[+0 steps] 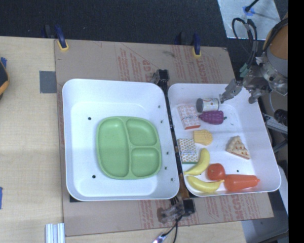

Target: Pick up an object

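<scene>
Camera view: your gripper (232,92) hangs over the right bin (270,151), far edge; can't tell its state. Nearest candidate is the small can (207,105), lying on its side just left of the tip. Likely light, rigid, smooth, so it may roll; pinch across the body. Purple grapes (212,117) sit just below it, probably bumpy plastic. Count: two bananas (200,162), two cartons (188,115), one tomato (216,171), one carrot (240,181), one sandwich wedge (237,148), one corn (203,136). Left bin (78,110): one green tray (128,147).

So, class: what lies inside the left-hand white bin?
Inside the left white bin lies one green divided plate with three compartments, flat on the floor. Small dark dots mark the bare floor around it. Whatever is beneath the plate is covered.
</scene>
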Robot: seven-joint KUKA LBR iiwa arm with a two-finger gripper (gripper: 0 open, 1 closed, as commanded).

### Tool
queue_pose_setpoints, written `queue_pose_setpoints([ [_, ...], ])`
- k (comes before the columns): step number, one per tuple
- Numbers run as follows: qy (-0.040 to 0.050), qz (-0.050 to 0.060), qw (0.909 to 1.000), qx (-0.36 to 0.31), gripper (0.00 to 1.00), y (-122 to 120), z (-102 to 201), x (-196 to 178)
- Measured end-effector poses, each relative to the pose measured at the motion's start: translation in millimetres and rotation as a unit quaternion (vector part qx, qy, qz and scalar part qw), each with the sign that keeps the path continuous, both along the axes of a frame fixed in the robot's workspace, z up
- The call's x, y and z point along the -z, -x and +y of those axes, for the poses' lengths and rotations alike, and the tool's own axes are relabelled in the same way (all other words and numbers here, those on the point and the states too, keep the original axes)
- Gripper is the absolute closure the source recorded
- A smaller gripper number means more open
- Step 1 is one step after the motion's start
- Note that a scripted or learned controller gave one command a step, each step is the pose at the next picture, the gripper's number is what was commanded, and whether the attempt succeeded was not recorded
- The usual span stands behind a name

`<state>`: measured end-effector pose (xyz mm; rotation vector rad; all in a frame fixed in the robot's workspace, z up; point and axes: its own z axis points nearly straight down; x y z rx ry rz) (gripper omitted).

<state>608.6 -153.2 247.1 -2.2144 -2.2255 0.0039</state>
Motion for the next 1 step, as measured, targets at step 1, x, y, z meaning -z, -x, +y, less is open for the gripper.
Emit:
queue_pose_setpoints([
  [1,0.0001,0.001,1.0,0.0,0.0,24.7,35.7,94.5],
])
